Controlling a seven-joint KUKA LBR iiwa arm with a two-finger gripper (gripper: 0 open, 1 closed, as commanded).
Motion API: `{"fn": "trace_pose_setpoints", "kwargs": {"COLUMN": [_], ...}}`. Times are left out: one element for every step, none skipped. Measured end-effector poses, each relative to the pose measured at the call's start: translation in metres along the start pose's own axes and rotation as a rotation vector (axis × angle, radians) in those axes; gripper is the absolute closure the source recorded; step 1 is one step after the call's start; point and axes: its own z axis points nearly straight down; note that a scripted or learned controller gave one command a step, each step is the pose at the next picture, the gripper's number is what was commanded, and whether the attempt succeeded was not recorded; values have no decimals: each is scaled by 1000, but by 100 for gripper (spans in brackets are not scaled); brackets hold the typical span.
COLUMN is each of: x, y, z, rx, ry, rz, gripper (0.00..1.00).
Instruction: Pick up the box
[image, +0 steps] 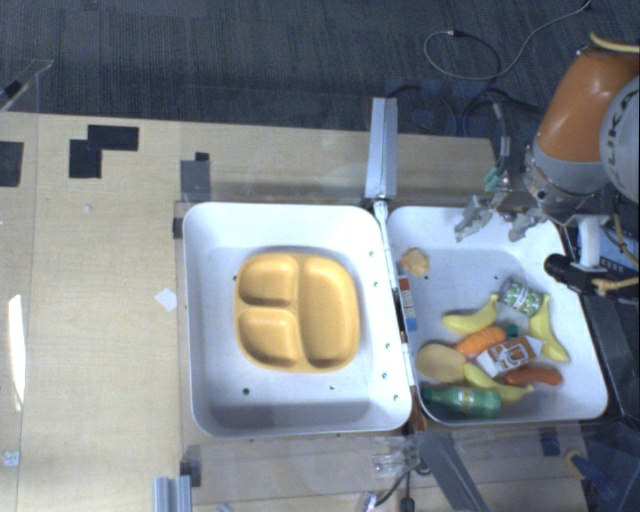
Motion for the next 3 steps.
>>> {"fn": "trace_pose_setpoints", "kwargs": {"x": [-30,50,11], "y": [4,19,30], "z": [115,15,102], "rx": [-5,-5,-3], "ry": [-2,0,-1], "rz": [35,44,-76], "gripper": [0,0,0]}}
